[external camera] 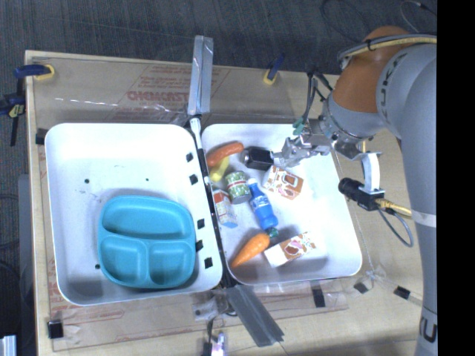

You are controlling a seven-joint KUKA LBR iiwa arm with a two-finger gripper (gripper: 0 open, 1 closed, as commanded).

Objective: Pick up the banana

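Since we cannot tell how our jaws [288, 153] stand, and the banana [217, 173] lies beyond them, wedged between sausage [224, 153] and can [238, 185], we risk grabbing a neighbour instead.

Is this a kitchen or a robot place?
Probably a robot test lab, not a kitchen: a grey arm reaches over two white bins clamped to a bench, one holding toy food like a carrot, the other a blue tray.
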